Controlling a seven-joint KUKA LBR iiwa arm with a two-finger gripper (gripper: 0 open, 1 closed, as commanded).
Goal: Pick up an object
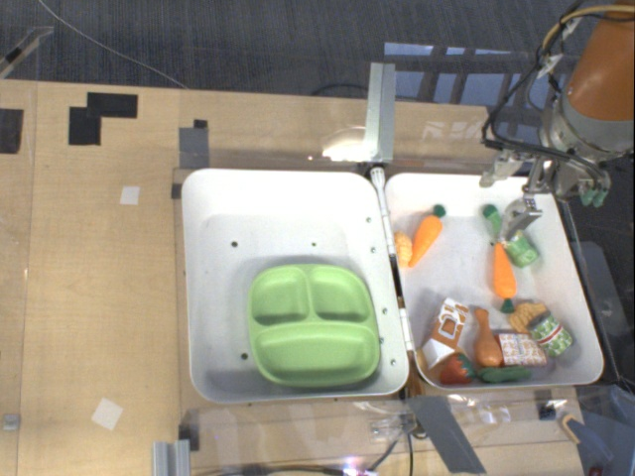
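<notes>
The gripper (520,216) hangs over the far right part of the right bin (451,194); whether it is open I cannot tell; a green can (523,253) lies just below it, touching a carrot (504,272); the green tray (313,323) sits in the left bin (228,206).

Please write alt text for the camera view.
A grey arm's gripper hangs over the right bin, among toy carrots and other play food. The left bin holds a green divided plate.

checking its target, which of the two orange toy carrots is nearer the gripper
The orange toy carrot lying upright near the right bin's far-right side, just below the gripper. The other carrot lies tilted near the divider.
</notes>
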